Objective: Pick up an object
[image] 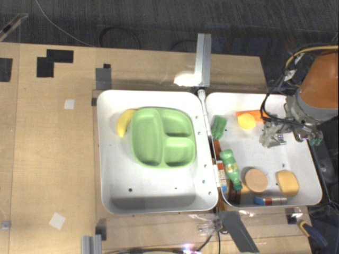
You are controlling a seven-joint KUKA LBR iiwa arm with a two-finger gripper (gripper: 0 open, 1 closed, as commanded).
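My gripper (273, 138) hangs over the bare floor of the right bin (312, 165), in its upper right part, open with nothing between its fingers. A yellow lemon-like piece (246, 121) and an orange carrot-like piece (249, 114) lie just to its left. Nearer the front lie a round brown disc (256, 180) and a tan bun-shaped block (287, 182). A green bottle (231, 168) and a green leafy piece (218, 126) sit along the bin's left wall. A small blue and red pen-like item (269, 200) lies by the front wall.
The left bin (114, 179) holds a green divided tray (161, 136) with a yellow banana (124, 123) at its left edge. A metal post (203, 60) stands behind the divider between the bins. The arm's orange band (321, 86) is at the right.
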